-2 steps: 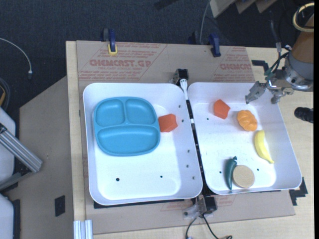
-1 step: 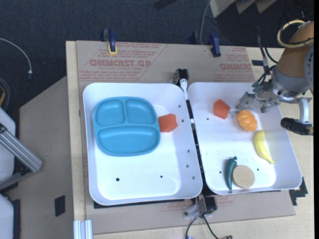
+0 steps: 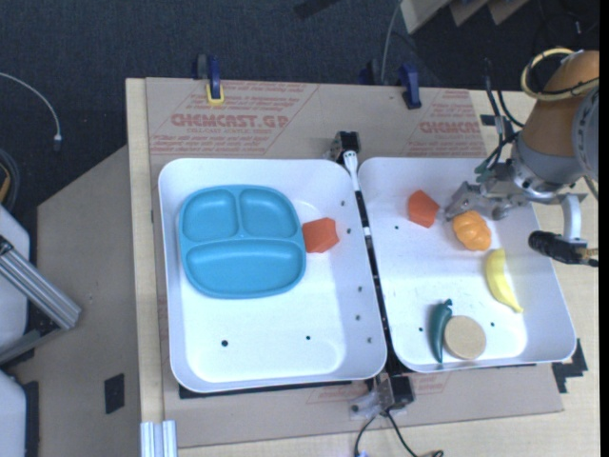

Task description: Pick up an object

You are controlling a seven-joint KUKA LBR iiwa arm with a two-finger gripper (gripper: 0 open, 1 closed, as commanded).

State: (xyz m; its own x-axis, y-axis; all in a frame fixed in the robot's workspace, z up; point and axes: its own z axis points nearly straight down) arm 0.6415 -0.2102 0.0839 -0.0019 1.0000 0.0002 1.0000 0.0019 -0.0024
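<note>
While the arm is reaching in from the right, these are the things lying on the bench:

Arm: the grey arm with its orange band (image 3: 561,76) is leaning over the upper right part of the right bin (image 3: 533,346).

Gripper: the gripper (image 3: 473,201) is hanging low over that bin's upper middle, just above an orange rounded piece (image 3: 471,230) — whether it is touching the piece cannot be told.

Claw state: how far the claw is standing open is not showing from this angle, and nothing is visibly sitting in it.

Orange rounded piece: it is lying on the floor of the right bin, directly under the gripper, between an orange-red block (image 3: 422,208) on its left and a yellow banana (image 3: 500,279) just below it on its right.

Other things in the right bin: a tan round disc (image 3: 465,338) is resting near the lower edge, with a teal curved piece (image 3: 440,328) touching its left side.

Left bin (image 3: 276,365): a blue divided plate (image 3: 244,241) is sitting in its upper left half — a second orange block (image 3: 321,235) is lying just beside the plate's right rim.

Bench: both bins are resting side by side on a brown board (image 3: 285,112) printed with red lettering.
</note>
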